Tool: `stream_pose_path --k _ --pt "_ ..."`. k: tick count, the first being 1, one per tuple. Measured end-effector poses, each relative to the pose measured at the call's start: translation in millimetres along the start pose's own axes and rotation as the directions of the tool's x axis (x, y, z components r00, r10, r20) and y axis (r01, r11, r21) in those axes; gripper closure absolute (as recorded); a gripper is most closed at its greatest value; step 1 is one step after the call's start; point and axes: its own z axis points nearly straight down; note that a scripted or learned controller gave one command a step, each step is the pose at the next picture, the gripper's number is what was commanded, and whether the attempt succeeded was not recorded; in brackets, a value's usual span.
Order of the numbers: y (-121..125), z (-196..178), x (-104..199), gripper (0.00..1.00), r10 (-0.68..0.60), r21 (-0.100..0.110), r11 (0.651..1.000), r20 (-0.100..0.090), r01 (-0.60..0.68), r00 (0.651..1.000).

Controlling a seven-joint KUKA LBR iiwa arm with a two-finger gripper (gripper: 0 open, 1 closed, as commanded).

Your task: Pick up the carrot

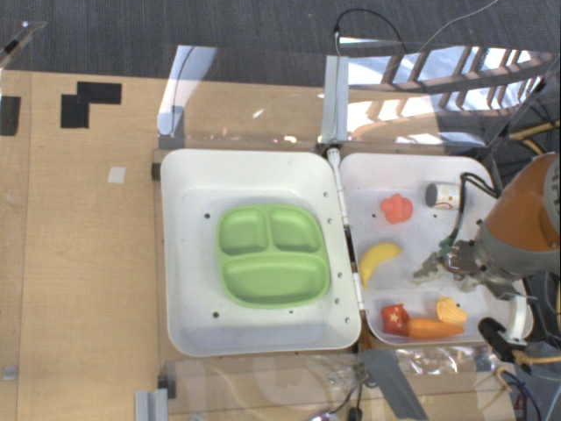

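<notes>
Below the end effector — carrot, apart, near bin's front wall.

i watch through one fixed camera above the bench, looking down at a slant. it sits far enough back to take in both the left bin and right bin, with dark floor beyond the bench's far edge.
</notes>
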Motion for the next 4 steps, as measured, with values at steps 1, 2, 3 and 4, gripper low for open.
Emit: stream_pose_path --k 1,2,3,4 --pt "-3 0 16 0.00 0.293 -0.002 0.956 0.000 -0.293 0.956" --pt "-3 -1 26 0.00 -0.027 -0.007 1.000 0.001 0.027 1.000" --pt "0 -12 28 1.00 -0.034 -0.012 0.999 -0.002 0.034 0.999" --pt "0 -12 28 0.00 -0.033 -0.012 0.999 -0.003 0.033 0.999"
